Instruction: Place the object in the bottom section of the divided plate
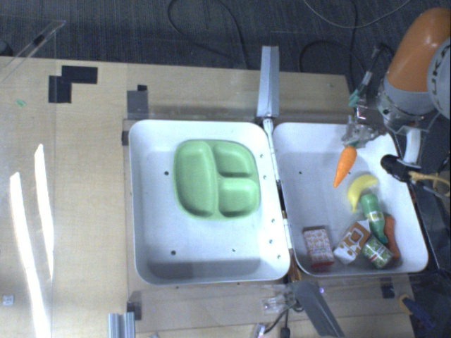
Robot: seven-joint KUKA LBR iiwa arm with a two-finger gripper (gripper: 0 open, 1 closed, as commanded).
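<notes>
- The desk (70, 210) is carrying two shallow white bins side by side, the left bin (151, 259) and the right bin (303, 189), with a metal divider between them.
- The arm (419, 55) is reaching in from the right, its orange band sitting over the far corner of the right bin.
- The divided plate (215, 178), pale green, is lying upright in the left bin; it is showing one long section on the left and two smaller ones on the right, all looking bare.
- The clutter is lying along the right bin's near and right side: a yellow piece (361, 186), a green bottle (371, 210), a red packet (318, 243) and a small carton (352, 242).
- The carrot (344, 166) is sitting tilted in the right bin, well apart from the plate, its upper end reaching right up to the gripper (358, 135).
- The fingers are closing around the carrot's top as far as I can judge, though they are small and blurred, so whether they are pinching it or merely touching it I cannot tell.
- Judging by this, the grasping step is in hand and nothing is yet placed.
- The next move is calling for a firm hold, a lift clear of the bin wall, a carry leftward over the divider, and a release over the plate's section nearest the viewer.
</notes>
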